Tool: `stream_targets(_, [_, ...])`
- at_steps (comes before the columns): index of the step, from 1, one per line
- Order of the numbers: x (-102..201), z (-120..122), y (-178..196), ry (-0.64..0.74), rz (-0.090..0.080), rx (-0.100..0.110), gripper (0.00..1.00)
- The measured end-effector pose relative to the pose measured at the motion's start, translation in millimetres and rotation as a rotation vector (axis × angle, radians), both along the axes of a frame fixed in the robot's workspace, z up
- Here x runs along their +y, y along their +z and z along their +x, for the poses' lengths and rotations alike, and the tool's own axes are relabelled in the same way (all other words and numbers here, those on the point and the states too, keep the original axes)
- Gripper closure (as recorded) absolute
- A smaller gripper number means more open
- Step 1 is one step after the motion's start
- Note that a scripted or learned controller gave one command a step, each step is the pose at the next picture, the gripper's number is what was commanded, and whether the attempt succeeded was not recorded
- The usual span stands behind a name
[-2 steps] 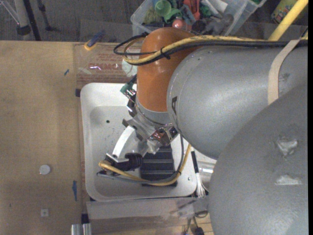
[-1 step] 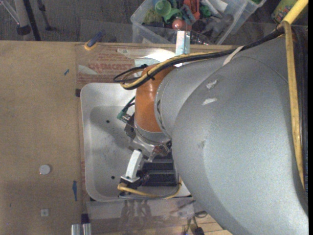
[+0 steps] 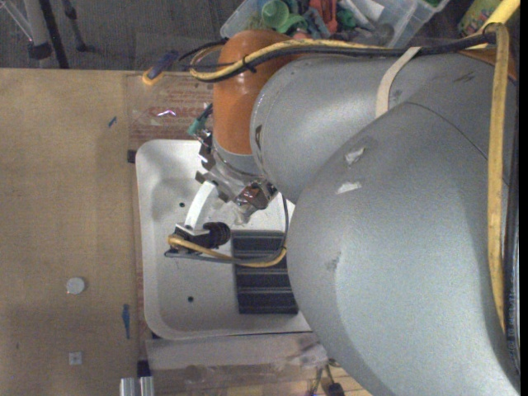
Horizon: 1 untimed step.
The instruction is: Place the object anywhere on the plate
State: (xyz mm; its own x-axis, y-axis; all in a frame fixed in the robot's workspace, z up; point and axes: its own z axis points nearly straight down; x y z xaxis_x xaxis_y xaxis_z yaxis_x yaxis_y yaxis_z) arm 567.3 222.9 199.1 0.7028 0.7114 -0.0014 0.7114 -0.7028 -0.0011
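Where the arm comes closest to the lens, arm [image 3: 412, 221]: wide grey links cover the right half of the view; an orange band [image 3: 235, 89] sits above the wrist.
Bench [image 3: 66, 180]: tan board, matt and scuffed, with a shiny taped patch near its far edge.
Bench marks: a small grey disc [image 3: 75, 285] lies on the open board, well left of the bin; a short blue mark [image 3: 125, 320] sits close to the bin's lower corner.
Bin [image 3: 144, 221]: shallow, white, with rounded corners. Its left wall and lower rim are in the open; its right side is hidden under the arm.
Room, far: dark floor beyond the bench edge. A clear plastic tub [image 3: 363, 7] is heaped with bright toy pieces in green, pink and orange.
Task's thing: black ribbed block [image 3: 266, 283], rectangular and dull, with raised bars running across it and grooves between them.
Block, place: flat on the bin floor, toward the lower rim. Its right edge meets the outline of the arm, so its full width is not readable.
Gripper [image 3: 246, 198]: hangs below the orange band, over the middle of the bin.
Gripper, state: whether it is parted or closed is not readable, as the metal parts blur together at this angle.
Block against gripper: the block lies just beside the gripper tip, on the side toward the lower rim, and is not between its tips.
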Motion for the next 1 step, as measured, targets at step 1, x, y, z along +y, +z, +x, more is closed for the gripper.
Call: stream_targets(1, [-42.7,-58.8,69.6,0.194,0.001,0.004,1.00])
